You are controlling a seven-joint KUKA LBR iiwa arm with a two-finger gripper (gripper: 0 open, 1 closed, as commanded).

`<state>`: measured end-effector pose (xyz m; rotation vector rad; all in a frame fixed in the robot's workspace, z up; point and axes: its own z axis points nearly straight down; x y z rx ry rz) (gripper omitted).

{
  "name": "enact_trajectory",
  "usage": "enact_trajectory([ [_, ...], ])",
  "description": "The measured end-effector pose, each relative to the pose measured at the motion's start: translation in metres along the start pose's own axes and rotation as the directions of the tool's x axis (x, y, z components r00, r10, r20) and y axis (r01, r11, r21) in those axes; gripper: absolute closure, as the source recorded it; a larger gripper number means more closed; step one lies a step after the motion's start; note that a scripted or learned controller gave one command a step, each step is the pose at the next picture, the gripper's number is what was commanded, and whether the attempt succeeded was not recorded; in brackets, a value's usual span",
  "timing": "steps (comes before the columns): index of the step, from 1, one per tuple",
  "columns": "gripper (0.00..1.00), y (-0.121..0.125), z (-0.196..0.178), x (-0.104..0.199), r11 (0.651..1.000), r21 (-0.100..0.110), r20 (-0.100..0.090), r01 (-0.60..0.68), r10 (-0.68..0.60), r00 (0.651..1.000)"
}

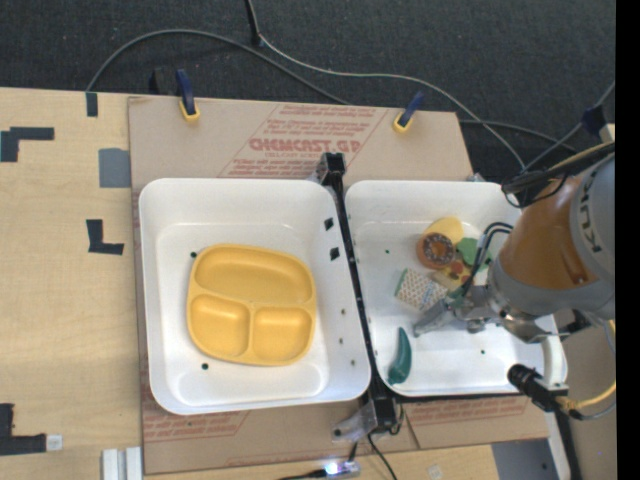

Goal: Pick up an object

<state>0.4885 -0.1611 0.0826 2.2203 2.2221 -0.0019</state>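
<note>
Currently, two shallow white bins are seen side by side on a cardboard sheet that is clipped to the bench by two clamps at its far edge. A yellow divided plate, with one long compartment and two smaller ones, is laid flat near the middle of the left bin. The right bin is entered from the right by the grey arm, whose orange band is seen above the wrist. The gripper is lowered into the middle of this bin, and its two metal fingers are seen slightly spread, with nothing visibly pinched between them. Just beyond the fingertips, a small pale checkered piece is lying on the bin floor, close to them; contact cannot be judged. A round toy with a yellow body and a reddish ring face is resting towards the far right corner, with a small green item beside it. A teal curved object is lying near the front edge of the right bin, close to the divider.
</note>
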Motion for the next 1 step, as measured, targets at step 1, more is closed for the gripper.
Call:
enact_trajectory([
  [1,1.00,0.0004,-0.0139,-0.0013,1.000,-0.003,0.003,-0.001,0.001,1.000],
])
